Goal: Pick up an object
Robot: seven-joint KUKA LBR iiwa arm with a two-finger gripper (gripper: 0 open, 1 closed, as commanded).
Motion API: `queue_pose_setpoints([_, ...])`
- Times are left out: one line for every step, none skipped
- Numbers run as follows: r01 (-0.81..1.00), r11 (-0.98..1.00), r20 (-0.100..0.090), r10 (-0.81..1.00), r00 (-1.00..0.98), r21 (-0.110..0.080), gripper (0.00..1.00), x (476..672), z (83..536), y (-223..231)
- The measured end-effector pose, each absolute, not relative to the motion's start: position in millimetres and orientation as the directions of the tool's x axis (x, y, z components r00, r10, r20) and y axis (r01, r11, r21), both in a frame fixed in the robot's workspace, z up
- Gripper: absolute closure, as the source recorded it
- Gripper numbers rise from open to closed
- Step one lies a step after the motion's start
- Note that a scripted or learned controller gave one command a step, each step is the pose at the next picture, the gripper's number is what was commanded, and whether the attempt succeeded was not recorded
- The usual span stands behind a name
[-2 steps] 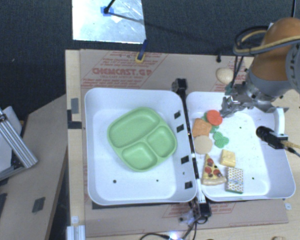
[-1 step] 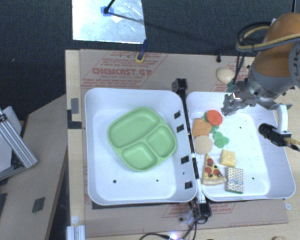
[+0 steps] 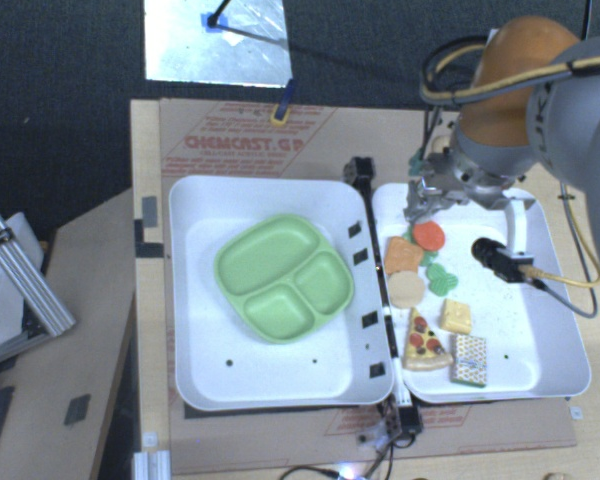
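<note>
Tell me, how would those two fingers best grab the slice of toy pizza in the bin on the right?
Probably from straight above, pinching the pizza slice across its two long slanted edges near the middle. It lies flat, so only its edges offer a hold. Its wide crust end sits close to the bin's front-left corner, and the patterned packet lies close on its right, so the narrower middle leaves more room for the fingers.

Grey arm w/ orange band (image 3: 525,58) reaches in from right, gripper (image 3: 421,206) low over right white bin (image 3: 560,358) just above round red-orange toy tomato (image 3: 429,235), w/ pizza-slice toy (image 3: 424,343) nearer front; green divided plastic plate (image 3: 283,276) sits in left white bin (image 3: 195,368).
</note>
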State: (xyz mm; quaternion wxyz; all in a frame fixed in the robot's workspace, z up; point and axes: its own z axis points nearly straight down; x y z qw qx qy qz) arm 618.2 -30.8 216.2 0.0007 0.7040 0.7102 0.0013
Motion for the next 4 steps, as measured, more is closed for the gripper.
queue_pose_setpoints([1.0,0.01,0.002,1.0,-0.01,0.005,1.0,636.3,226,28])
queue_pose_setpoints([1.0,0.008,0.001,1.0,-0.008,0.002,1.0,633.9,234,68])
queue_pose_setpoints([1.0,0.001,-0.001,1.0,-0.001,0.001,1.0,630.3,219,60])
queue_pose_setpoints([1.0,0.004,0.0,1.0,-0.004,0.001,1.0,626.9,221,67])
